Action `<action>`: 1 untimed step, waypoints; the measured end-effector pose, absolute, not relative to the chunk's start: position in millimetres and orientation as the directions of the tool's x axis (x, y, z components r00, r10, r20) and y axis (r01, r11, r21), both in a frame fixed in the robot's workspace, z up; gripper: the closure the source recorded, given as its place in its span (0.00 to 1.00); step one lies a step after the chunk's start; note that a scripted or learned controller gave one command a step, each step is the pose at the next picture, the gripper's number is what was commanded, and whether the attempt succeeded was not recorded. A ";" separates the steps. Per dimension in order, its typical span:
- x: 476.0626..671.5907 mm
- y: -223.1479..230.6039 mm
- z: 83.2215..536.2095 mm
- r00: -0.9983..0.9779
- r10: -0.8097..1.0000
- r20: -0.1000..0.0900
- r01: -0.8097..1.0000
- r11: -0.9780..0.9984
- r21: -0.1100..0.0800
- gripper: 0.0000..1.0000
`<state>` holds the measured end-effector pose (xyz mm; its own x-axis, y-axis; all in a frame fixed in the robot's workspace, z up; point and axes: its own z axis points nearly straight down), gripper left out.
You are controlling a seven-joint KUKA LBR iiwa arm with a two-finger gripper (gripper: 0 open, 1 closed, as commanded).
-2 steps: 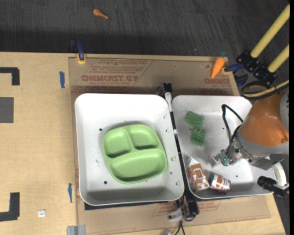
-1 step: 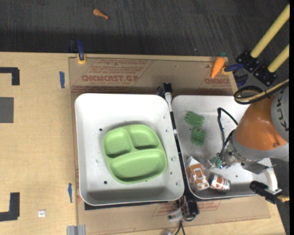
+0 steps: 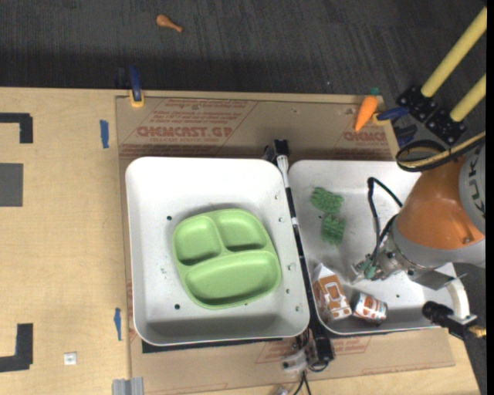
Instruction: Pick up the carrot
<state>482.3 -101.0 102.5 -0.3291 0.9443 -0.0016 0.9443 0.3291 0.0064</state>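
An orange, tapered, carrot-like piece with a green tip lies on the cardboard just beyond the far edge of the right bin, next to a blue clamp. I cannot tell for sure that it is the carrot. My gripper hangs low inside the right bin, near its middle, under the arm's orange band. It is well short of the orange piece and just above a brown-and-white packet and a small red-and-white can.
Two green knobbly pieces lie in the right bin's far left part. The left bin holds a green divided plate. A small orange object lies on the dark floor at the back. Yellow poles stand at the back right.
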 end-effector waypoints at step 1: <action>483.1 -100.8 112.3 -0.329 0.944 -0.003 0.944 0.329 0.009 1.00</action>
